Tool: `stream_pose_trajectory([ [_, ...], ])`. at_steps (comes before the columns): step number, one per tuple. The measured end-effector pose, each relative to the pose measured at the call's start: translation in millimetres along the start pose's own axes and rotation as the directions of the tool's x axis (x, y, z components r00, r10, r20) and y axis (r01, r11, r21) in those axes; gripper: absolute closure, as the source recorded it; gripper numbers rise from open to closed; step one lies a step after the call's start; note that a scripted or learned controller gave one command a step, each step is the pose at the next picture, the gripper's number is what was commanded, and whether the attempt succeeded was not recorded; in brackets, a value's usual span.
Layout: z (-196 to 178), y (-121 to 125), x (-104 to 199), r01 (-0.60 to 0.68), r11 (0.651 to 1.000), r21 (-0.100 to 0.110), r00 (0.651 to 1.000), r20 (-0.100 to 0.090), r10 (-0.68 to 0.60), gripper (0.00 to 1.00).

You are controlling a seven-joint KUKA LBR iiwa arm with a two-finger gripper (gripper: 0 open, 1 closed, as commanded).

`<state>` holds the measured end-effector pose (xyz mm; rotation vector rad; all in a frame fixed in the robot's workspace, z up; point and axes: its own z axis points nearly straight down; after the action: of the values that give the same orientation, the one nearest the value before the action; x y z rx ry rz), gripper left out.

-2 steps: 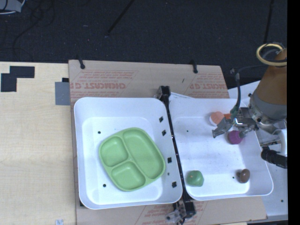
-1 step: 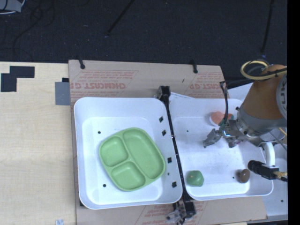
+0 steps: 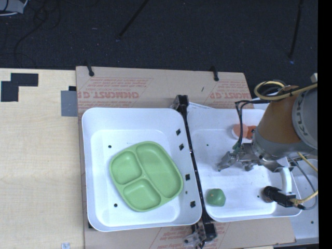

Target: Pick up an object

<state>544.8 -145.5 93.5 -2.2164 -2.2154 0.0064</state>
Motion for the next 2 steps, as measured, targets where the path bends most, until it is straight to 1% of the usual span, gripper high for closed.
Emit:
stream_pose_trajectory([
  [1,-13,0,-1,-0.005,1.0,-0.002,1.0,0.001,0.005,1.0],
  [2,-76,4,0,0.001,1.0,-0.012,1.0,0.003,-0.001,1.0],
])
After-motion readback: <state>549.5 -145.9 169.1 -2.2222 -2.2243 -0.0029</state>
